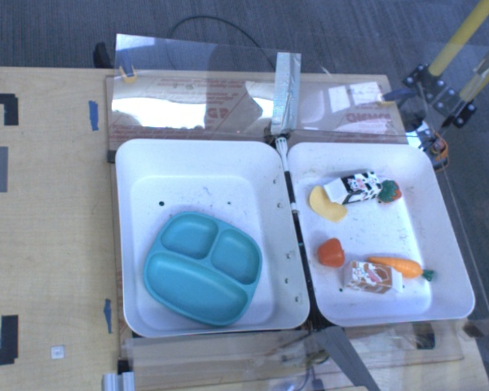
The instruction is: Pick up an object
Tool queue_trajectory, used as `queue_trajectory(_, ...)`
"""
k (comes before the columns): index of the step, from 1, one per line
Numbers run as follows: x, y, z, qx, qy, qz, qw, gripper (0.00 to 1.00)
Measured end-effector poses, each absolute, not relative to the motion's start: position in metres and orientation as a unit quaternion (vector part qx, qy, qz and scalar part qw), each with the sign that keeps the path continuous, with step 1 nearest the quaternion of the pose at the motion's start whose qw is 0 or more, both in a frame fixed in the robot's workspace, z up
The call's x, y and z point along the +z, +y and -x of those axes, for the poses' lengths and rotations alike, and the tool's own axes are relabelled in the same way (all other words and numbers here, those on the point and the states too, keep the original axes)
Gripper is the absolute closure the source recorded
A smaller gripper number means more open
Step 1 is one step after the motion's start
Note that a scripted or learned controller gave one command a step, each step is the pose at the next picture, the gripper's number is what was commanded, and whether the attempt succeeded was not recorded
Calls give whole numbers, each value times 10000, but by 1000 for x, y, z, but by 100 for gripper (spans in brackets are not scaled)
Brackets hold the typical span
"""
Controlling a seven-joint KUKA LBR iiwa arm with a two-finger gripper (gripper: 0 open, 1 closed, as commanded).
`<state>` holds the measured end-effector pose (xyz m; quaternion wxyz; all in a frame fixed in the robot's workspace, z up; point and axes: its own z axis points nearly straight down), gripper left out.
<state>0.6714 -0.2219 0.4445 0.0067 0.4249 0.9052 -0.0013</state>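
Right bin (448, 243) holds small items. Best target: red tomato (332, 252) - stands apart from carrot (398, 265) and box (370, 277). Descend vertically, centred - avoid bin wall.

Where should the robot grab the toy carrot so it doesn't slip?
Probably the orange middle of the carrot, coming straight down from above. It lies flat, long and thin, in the right bin, so fingers closing across its narrow width should fit. The small carton sits close beside it, so aim toward the green end.
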Motion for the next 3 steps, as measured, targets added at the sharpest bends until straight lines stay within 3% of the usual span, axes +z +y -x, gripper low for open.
queue_trajectory(2, 464, -220, -676, -30, 9065, -4219, 129, 100)
queue_trajectory(3, 397, -223, -658, -3, 9495, -3139, -18, 100)
